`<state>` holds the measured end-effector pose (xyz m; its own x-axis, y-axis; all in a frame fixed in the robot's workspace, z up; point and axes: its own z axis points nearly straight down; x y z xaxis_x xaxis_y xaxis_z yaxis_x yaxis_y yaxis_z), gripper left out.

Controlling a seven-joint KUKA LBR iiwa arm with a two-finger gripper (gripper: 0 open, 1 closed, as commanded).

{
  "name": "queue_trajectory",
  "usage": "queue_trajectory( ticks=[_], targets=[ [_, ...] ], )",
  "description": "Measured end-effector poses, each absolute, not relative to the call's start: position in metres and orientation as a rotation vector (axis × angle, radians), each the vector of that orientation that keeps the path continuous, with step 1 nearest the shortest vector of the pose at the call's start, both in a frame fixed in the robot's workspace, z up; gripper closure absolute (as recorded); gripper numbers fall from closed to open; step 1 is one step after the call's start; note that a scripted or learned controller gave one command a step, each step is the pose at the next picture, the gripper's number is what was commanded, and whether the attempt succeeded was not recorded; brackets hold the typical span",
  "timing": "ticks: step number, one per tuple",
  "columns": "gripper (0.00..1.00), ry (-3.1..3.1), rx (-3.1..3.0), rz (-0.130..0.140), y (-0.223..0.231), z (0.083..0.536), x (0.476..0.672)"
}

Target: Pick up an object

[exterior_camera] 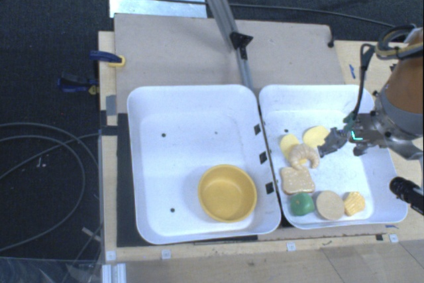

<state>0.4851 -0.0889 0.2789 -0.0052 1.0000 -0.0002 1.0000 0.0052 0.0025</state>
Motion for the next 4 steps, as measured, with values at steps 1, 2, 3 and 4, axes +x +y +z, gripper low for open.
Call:
queue_trajectory(
  ticks=[1, 2, 3, 4],
  targets=[
    [0.0, 2.226, 2.214, 0.003, -0.089, 0.279, 0.485],
    [0.0, 2.224, 2.221, -0.001, -0.091, 0.237, 0.485],
    [0.0, 2.225, 2.223, -0.003, -0.089, 0.175, 0.483],
    [0.0, 2.224, 2.221, 0.0, -0.09, 0.122, 0.493]
  ],
)
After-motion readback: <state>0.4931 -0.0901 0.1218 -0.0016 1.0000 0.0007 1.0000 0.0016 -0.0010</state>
